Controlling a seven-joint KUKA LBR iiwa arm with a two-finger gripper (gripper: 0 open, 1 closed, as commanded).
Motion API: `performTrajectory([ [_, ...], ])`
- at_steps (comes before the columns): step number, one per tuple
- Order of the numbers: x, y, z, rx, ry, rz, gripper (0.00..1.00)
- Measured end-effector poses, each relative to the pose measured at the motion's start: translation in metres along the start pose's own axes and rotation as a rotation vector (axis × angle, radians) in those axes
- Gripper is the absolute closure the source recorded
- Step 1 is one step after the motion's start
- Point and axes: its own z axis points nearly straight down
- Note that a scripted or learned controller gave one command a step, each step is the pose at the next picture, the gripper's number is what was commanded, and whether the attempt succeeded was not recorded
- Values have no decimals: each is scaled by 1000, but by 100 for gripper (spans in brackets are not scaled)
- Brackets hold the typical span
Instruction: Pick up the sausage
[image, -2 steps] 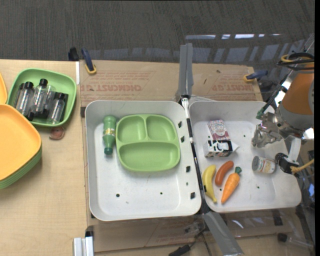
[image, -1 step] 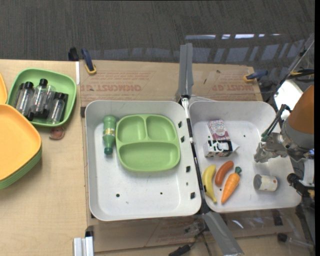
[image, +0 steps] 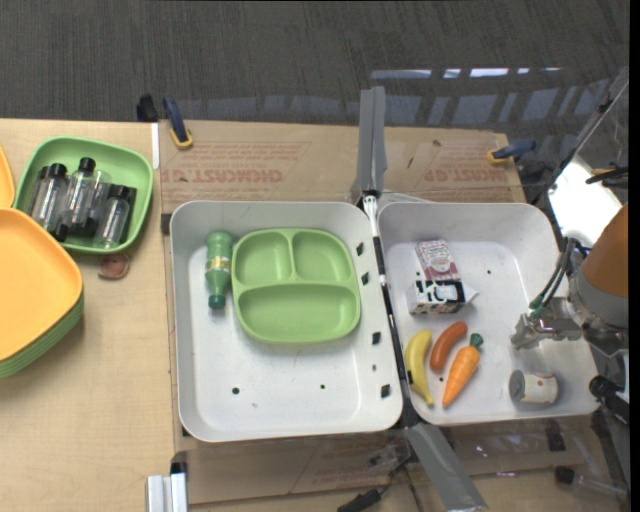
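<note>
Two white bins sit side by side on a cardboard-covered bench. At lower centre of the right bin (image: 500, 225) lies the sausage (image: 448, 343), between the banana (image: 418, 362) on its left and the carrot (image: 462, 370) on its right, just below the small carton (image: 437, 277). Its long axis runs slanted, from lower left to upper right. From the gripper (image: 532, 330) at the right edge of the frame, the sausage lies to the left, well apart, with the carrot top between them. Whether the pincer is spread or pressed together, I cannot tell.
</note>
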Motion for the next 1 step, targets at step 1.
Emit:
performTrajectory([
  [1, 46, -21, 0, 1, 0, 294, 100],
])
